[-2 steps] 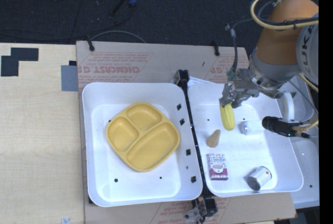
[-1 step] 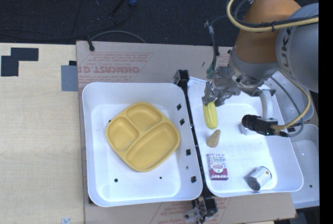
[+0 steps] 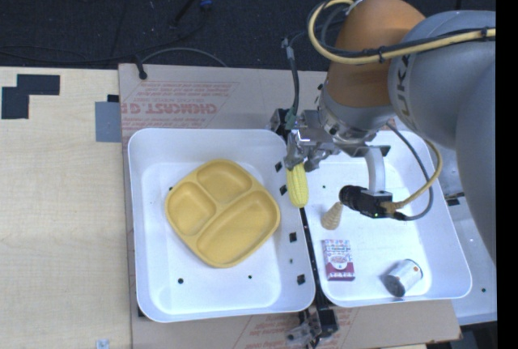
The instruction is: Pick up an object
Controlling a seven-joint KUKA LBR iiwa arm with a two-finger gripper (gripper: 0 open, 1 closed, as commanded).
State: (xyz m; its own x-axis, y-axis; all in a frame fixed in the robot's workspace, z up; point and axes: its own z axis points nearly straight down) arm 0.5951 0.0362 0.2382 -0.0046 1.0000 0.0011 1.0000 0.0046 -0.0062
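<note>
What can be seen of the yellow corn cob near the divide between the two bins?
The corn cob is yellow with rows of kernels, glossy like a plastic toy. It hangs almost upright, slightly tilted, with its upper end up among the fingers of the gripper, directly below the wrist. It sits over the left edge of the right bin, beside the wall shared with the left bin. Its lower, rounded tip points down at the bin wall; whether it touches cannot be told.
</note>
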